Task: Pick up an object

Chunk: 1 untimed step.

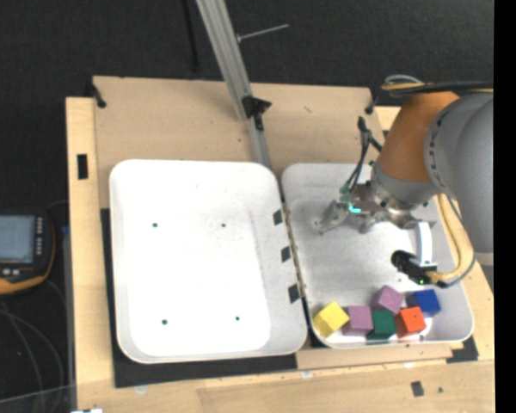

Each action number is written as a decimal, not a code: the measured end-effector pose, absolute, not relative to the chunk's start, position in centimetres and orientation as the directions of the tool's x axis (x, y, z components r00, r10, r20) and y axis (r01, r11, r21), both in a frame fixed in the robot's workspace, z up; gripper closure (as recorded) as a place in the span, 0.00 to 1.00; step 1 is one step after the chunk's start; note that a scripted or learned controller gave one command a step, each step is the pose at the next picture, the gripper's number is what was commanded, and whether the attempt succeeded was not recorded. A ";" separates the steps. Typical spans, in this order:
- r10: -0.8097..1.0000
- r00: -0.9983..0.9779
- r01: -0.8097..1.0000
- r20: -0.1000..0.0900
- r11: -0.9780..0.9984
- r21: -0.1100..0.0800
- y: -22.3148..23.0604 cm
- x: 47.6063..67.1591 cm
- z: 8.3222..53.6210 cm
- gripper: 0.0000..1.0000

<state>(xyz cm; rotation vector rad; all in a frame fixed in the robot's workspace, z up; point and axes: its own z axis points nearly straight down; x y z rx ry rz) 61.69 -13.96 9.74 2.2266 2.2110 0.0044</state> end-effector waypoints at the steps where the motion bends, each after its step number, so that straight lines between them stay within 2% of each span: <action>1: 1.000 0.009 1.000 -0.001 -0.008 0.005 -14.0 61.7 9.7 0.00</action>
